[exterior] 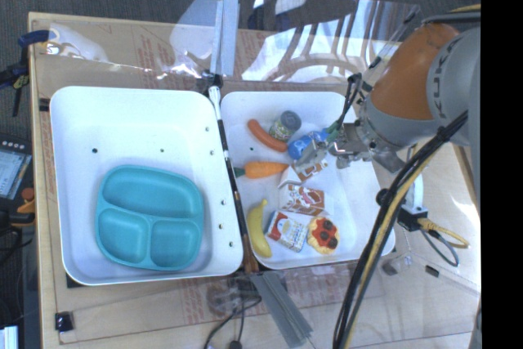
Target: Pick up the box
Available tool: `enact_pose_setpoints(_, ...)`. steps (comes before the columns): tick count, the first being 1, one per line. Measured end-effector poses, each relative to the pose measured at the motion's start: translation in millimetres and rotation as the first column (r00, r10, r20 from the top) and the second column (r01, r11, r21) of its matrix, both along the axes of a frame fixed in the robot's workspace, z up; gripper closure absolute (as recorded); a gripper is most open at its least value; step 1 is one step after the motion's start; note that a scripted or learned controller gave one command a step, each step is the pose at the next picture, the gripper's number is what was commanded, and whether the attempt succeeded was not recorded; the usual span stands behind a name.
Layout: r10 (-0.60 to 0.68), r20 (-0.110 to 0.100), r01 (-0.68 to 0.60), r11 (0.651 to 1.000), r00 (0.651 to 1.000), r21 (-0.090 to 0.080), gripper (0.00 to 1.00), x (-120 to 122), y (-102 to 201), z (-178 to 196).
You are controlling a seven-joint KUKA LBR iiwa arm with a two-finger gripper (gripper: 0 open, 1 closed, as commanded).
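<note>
Small red-and-white printed cardboard box (288, 230) lies near front of right white bin (359, 192), between yellow banana (259, 230) and strawberry-print item (324, 234). Fingers (320, 146) hover farther back, well apart from box, above blue object (299, 146); spread or pressed together, cannot tell.

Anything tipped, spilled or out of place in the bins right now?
Nothing looks spilled or damaged. The right bin holds a loose jumble: box, banana, carrot, sausage and a can, lying at mixed angles. The teal tray sits flat in the left bin.
</note>
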State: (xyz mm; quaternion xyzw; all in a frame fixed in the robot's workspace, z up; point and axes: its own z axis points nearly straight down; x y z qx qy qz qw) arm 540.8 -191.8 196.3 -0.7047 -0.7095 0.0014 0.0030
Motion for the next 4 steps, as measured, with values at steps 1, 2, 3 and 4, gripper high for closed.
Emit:
enact_pose_setpoints(1,0.085,0.022,-0.085,0.996,0.996,-0.009,0.00,-39,-11,-87)
enact_pose_setpoints(2,0.091,0.019,-0.091,0.996,0.996,-0.009,1.00,-39,-10,-77)
enact_pose_setpoints(3,0.092,0.019,-0.092,0.996,0.996,-0.007,0.00,-38,-9,-76)
enact_pose_setpoints(4,0.161,0.039,-0.160,0.987,0.986,-0.028,0.00,-55,10,-91)
